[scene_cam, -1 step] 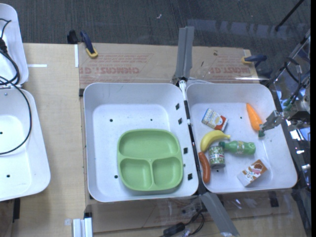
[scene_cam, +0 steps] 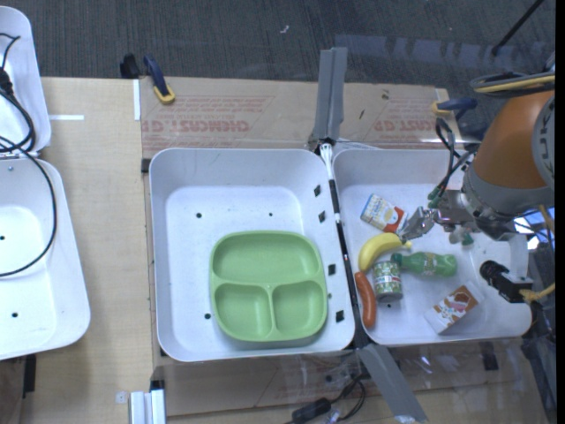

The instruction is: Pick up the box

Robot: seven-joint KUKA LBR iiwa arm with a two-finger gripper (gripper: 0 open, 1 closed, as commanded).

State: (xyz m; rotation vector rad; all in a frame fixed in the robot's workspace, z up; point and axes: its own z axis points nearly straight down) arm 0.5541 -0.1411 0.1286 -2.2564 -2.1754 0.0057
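- Two white bins sit side by side: the left bin (scene_cam: 168, 237) at frame centre, the right bin (scene_cam: 494, 321) at lower right.
- The left bin holds one green tray (scene_cam: 267, 285) with three compartments, lying flat towards its lower right.
- The right bin holds six items: two boxes, one banana, one bottle, one can and one sausage.
- Box one (scene_cam: 380, 210), white with orange and green print, lies in the upper left of the right bin, just above the banana (scene_cam: 381, 248).
- Box two (scene_cam: 453, 309), white and red-brown, lies tilted in the lower right of that bin, apart from the others.
- The green bottle (scene_cam: 427, 263) lies on its side, its cap end close to the can (scene_cam: 387, 282).
- The red sausage (scene_cam: 366, 299) lies by the bin's left wall, touching the can.
- The gripper (scene_cam: 415, 225) is low over the right bin, between box one and the bottle, its tip just beside the banana's upper end.
- Claw: slightly spread, with nothing seen between the fingers.
- The arm (scene_cam: 516, 148) overhangs the bin's upper right corner.
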